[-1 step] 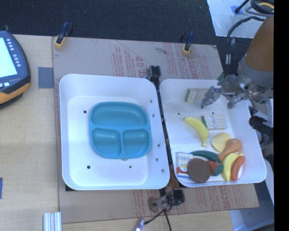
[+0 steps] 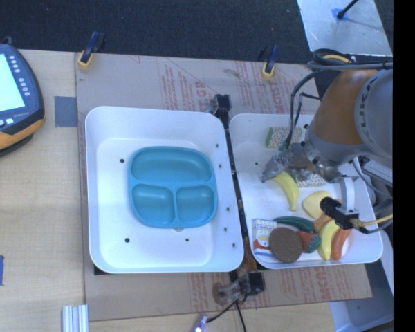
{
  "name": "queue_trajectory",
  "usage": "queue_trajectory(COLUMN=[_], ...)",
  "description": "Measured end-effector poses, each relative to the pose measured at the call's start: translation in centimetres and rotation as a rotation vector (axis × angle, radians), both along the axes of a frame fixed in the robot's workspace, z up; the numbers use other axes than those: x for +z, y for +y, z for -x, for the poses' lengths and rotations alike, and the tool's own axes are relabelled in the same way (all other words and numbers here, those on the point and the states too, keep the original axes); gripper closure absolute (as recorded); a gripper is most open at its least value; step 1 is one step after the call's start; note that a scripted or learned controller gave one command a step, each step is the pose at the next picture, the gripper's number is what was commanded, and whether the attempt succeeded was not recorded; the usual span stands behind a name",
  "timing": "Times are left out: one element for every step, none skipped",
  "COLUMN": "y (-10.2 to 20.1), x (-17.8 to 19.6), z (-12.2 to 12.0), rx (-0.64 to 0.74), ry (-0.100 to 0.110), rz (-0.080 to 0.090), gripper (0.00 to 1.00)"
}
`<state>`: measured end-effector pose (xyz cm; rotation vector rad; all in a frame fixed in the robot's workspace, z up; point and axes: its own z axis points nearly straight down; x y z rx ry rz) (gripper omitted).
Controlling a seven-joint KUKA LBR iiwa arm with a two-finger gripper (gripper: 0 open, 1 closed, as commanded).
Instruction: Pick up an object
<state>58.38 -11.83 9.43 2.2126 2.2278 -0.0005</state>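
My gripper (image 2: 275, 167) hangs low over the middle of the right bin (image 2: 247, 138), at the end of the grey arm with its orange band (image 2: 340, 113). Just below and to the right of it lies a yellow banana (image 2: 289, 189), close to the gripper's tip; whether they touch is unclear. Further down the bin lie a pale yellow piece (image 2: 316, 203), a green pod-like piece (image 2: 294, 223), a round brown cookie (image 2: 286, 245), a small white packet (image 2: 263, 227) and yellow and red pieces (image 2: 334, 242). A green-and-white item (image 2: 276, 137) lies near the bin's far side.
The left bin (image 2: 100, 185) holds a blue three-compartment tray (image 2: 172, 186). A tablet-like pendant (image 2: 7, 99) sits on the bench at far left. Clamps (image 2: 88, 50) pin the cardboard sheet at the back. Cables loop around the arm at the right.
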Motion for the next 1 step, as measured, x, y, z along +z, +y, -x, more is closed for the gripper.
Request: queue_trajectory(y=[-0.17], x=[0.94], z=[0.06], rx=[0.004], ry=[0.004], rz=[0.003], gripper=[1.0])
